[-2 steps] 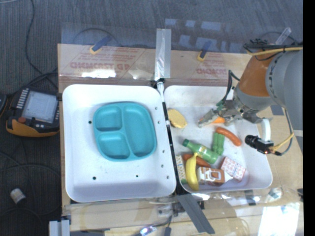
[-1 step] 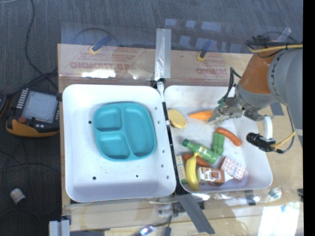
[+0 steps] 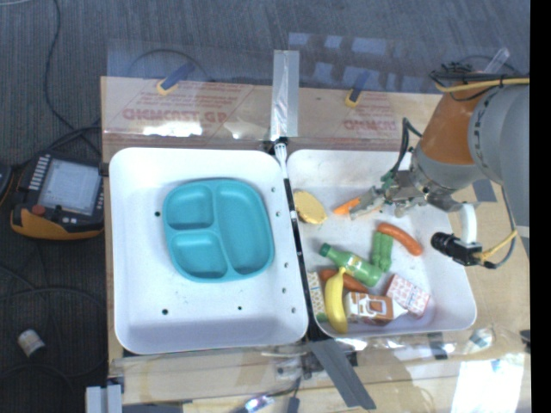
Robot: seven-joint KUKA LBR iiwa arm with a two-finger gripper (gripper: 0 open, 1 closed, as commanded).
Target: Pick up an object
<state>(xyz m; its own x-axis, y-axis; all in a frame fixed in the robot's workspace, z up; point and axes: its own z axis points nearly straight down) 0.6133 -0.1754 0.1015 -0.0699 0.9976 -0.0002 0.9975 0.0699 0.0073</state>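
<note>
Over right bin (image 3: pixel 448 304), arm (image 3: pixel 482 136) reaches left, gripper (image 3: pixel 372 200) spread beside carrot (image 3: pixel 347 206).

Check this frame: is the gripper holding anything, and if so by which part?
It cannot be told. The gripper sits low in the right bin, its tip beside a small orange carrot, but the view doesn't show the carrot between its fingers.

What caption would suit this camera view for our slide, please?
Gripper reaching into the right bin of toy food, beside a carrot; blue tray in the left bin.
</note>
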